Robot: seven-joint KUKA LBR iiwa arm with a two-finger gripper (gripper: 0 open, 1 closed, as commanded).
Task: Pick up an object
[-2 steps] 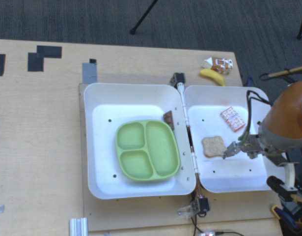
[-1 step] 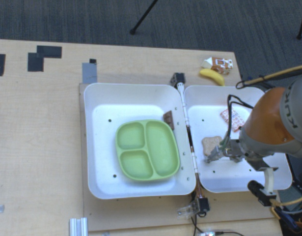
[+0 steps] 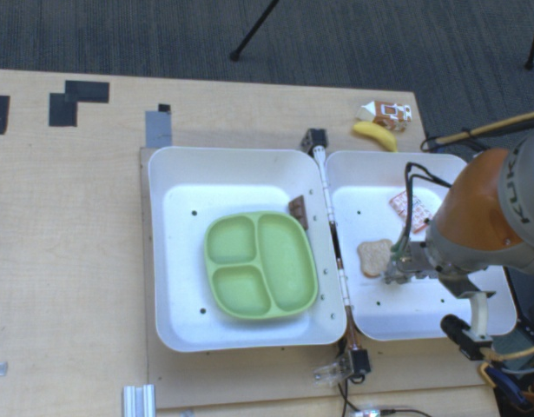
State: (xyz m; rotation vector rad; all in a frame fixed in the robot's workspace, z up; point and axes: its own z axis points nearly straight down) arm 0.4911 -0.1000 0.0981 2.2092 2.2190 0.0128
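A tan slice of bread [image 3: 374,257] lies on the floor of the right bin [image 3: 371,315], near its left side. My gripper [image 3: 395,270] is low in that bin, right beside the bread's right edge and touching or nearly touching it. The grey arm with its orange band [image 3: 475,211] covers the bin's right half. A small red-and-white packet [image 3: 407,206] lies further back in the same bin. In the left bin [image 3: 175,233] sits a green three-compartment plate [image 3: 260,265], and a small brown piece [image 3: 297,207] lies by the divider behind it.
On the bench behind the right bin lie a yellow banana [image 3: 374,134] and a small white-and-orange package [image 3: 388,111]. A black clamp [image 3: 315,139] sits at the top of the divider. Cables and a connector [image 3: 353,363] lie at the front edge.
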